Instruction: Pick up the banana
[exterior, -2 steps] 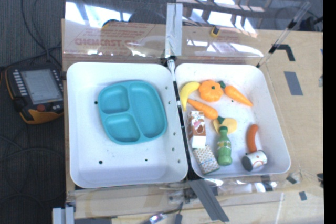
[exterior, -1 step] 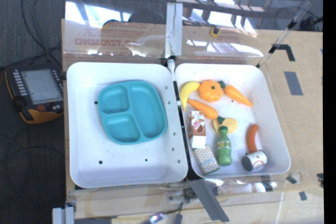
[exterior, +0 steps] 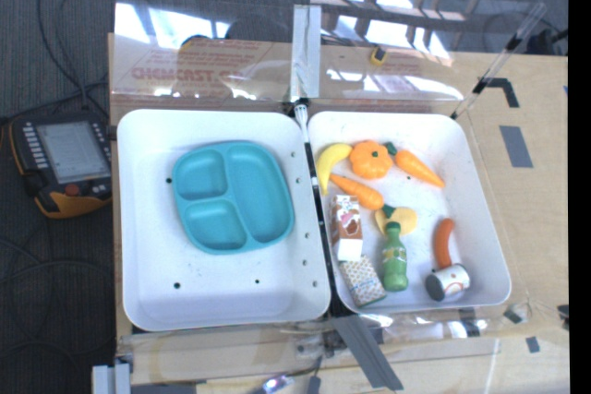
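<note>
Gripper opening cannot be told from this picture, and neither can what it holds or touches, nor the arm's pose.

Two white bins sit side by side on the bench. The banana [exterior: 330,163] lies free in the right bin [exterior: 480,189], in its far left corner, curved along the wall shared with the left bin [exterior: 148,129]. Just beside it is a round orange fruit [exterior: 371,160] with a green stem. One carrot [exterior: 417,167] lies to the right of that fruit, and a second carrot [exterior: 357,191] lies just below the banana, close to its lower tip.

Nearer the camera are a small carton [exterior: 348,228], a printed packet [exterior: 362,280] (its lettering too blurred to read), a green bottle [exterior: 394,259], a red sausage [exterior: 444,242] and a can [exterior: 448,281] on its side. A yellow piece [exterior: 395,219] is partly hidden behind the bottle's cap, so I cannot say what it is.

The left bin holds a teal divided plate [exterior: 231,196].
</note>
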Motion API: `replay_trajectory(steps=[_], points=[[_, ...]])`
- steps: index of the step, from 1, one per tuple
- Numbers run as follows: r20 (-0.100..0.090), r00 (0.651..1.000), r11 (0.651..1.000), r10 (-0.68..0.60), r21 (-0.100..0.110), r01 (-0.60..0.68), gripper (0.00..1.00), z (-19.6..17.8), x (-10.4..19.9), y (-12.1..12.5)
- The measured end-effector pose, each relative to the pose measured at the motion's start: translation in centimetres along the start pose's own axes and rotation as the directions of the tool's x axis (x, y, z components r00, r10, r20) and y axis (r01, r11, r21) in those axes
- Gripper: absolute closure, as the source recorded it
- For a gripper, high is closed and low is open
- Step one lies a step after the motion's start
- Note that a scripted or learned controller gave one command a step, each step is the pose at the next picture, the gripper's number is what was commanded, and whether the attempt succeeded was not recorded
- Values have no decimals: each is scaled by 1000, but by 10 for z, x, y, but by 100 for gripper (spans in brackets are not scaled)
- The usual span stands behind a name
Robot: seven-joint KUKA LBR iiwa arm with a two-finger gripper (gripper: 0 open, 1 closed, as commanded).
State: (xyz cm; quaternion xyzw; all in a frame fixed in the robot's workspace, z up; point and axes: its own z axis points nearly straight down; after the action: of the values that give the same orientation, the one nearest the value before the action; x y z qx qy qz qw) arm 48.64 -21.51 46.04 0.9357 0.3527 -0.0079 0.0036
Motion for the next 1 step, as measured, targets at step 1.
replay_trajectory(steps=[1], points=[[4, 1000, 1000, 0, 0, 0, 100, -9, 0, 1]])
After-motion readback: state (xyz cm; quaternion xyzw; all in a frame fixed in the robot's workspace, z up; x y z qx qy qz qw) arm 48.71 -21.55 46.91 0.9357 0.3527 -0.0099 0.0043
